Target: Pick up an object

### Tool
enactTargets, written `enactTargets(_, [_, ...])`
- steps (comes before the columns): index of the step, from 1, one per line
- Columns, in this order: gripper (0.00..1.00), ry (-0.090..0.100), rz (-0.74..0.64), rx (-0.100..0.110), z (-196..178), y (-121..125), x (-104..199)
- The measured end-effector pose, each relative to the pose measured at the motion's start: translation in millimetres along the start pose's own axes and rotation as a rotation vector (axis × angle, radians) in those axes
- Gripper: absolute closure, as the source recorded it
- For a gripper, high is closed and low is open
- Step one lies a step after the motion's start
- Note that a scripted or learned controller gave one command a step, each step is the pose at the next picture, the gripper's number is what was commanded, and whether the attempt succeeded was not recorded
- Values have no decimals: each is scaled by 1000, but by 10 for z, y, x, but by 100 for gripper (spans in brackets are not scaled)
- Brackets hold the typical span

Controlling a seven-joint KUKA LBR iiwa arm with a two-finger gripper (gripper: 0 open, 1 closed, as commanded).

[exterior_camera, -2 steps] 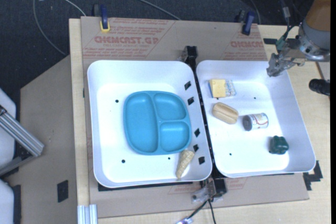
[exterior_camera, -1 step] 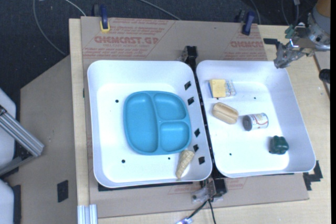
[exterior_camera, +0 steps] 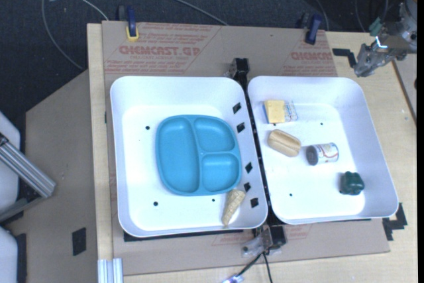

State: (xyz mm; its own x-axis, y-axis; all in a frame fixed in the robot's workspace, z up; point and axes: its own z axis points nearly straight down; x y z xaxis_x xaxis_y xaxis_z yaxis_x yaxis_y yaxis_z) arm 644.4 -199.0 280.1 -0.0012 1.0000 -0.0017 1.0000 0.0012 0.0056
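Nothing picked yet — the claw waited off beyond the right bin's 1 o'clock corner.

No target was singled out, and the right bin offered four: a tan bread-like roll near centre, a small can lying on its side at its 3 o'clock, a yellow wrapped block at 12, and a dark green lump down at 5. The roll looked soft and rounded, the can hard and apt to roll. Whether the claw was spread, I couldn't tell. Next up, I'd say: swing in over one item and descend. In the left bin, a smooth blue divided plate, with a pale cone-shaped piece at its 5 o'clock.
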Motion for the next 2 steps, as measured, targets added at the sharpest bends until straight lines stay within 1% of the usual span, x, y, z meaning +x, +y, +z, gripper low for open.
enactTargets(1, [100,3,-2,8,64,-98,404])
enactTargets(2, [100,4,-4,9,65,-241,1001])
